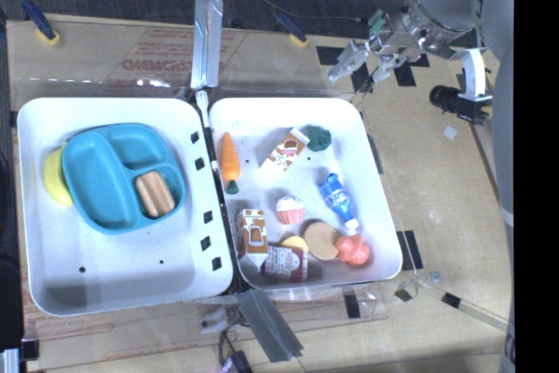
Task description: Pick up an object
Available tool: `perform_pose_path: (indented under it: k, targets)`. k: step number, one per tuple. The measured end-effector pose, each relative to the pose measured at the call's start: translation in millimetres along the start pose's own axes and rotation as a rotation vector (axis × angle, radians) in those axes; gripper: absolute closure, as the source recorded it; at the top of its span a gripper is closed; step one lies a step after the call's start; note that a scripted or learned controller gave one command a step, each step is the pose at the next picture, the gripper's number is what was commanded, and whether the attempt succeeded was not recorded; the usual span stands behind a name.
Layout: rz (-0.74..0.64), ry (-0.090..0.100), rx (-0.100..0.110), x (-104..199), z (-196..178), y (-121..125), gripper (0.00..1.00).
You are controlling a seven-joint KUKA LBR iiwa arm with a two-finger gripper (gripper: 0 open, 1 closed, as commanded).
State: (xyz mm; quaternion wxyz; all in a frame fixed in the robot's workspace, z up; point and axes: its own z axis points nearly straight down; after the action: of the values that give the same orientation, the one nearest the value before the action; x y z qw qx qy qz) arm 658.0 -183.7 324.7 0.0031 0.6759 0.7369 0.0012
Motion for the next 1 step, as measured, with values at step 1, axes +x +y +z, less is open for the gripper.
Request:
perform_pose_path:
  k: [1]
  targets:
    - [-0.005, 0.004, 0.013, 22.7, 156.6, -69.0, 0.00]
